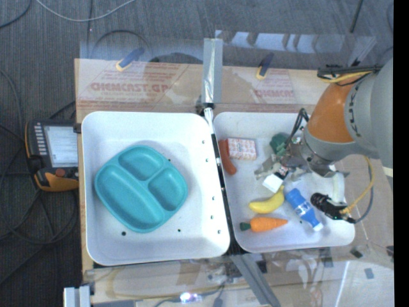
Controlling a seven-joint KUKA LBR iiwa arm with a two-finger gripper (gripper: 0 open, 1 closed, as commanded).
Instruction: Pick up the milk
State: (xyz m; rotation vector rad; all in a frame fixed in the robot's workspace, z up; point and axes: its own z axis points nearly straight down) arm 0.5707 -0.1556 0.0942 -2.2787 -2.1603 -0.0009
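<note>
Claw (279,164) low over the right bin (332,235), set near that bin's centre, wrist tilted down from 3 o'clock where the grey-and-orange arm (339,117) comes in. Whether its tips are spread or pressed together cannot be told; dark metal and clutter blur together there.

Milk: best guess is the small white carton (273,183) lying just at 6 o'clock of the claw tip, touching or nearly so. Not seen pinched between anything, so not counted as held. Claw's position right above it suits a downward grab.

Neighbours crowd the target. Banana (268,203) lies just at 6 o'clock of the carton, carrot (265,224) beyond that. Blue bottle (302,208) slants at 4 o'clock, close by. Pink-and-white box (241,148) and a red sausage-like piece (227,157) sit at 10 o'clock, against the bin's left wall. Green item (278,141) at 12 o'clock, partly behind the wrist.

Left bin (96,235) carries a teal divided plate (140,187), flat, well apart from the action.

Judgement: approach or closing stage; tight spacing with banana and bottle risks a nudge or a wrong catch.
</note>
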